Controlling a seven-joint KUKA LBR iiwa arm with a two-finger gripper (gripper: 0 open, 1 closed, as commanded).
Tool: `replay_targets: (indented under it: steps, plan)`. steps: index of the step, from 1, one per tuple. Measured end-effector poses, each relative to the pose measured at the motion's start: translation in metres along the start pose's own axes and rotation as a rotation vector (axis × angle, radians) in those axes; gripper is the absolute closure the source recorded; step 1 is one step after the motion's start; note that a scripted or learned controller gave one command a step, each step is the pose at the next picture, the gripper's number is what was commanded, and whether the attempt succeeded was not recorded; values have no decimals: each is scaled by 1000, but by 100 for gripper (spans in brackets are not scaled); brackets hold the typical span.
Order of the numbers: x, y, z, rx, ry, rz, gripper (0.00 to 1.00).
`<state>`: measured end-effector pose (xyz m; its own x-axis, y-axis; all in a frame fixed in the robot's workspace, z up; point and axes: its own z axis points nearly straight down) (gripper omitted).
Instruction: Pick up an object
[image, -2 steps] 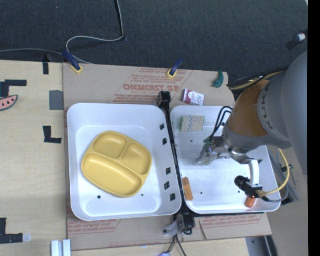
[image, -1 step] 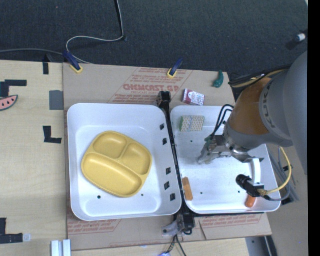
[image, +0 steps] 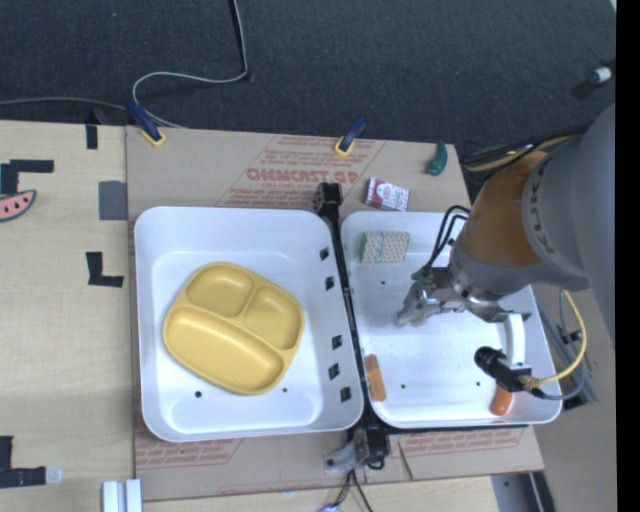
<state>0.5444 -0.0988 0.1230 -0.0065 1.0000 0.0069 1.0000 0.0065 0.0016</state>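
An orange stick (image: 375, 378) lies at the right bin's (image: 400, 405) near-left edge, another orange piece (image: 500, 402) near its right corner. The end effector (image: 415, 308) hangs low over that bin's middle, fingers narrowly parted, gripping nothing. A sponge (image: 385, 246) sits farther back. The left bin (image: 160, 240) holds a yellow tray (image: 233, 327).

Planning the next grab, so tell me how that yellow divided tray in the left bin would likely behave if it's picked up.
The yellow divided tray looks moulded and rigid, so it probably won't flop. It's wide and shallow, so likely light but awkward; a rim grip may let it tilt. Its smooth surface could be slippery.
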Motion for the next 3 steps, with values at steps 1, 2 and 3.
replay_targets:
  steps: [1,2,3]
  plan:
    - [1,0,-9,1,2,-1,100]
    - [2,0,-18,2,4,-3,100]
    - [3,1,-27,2,5,-4,100]
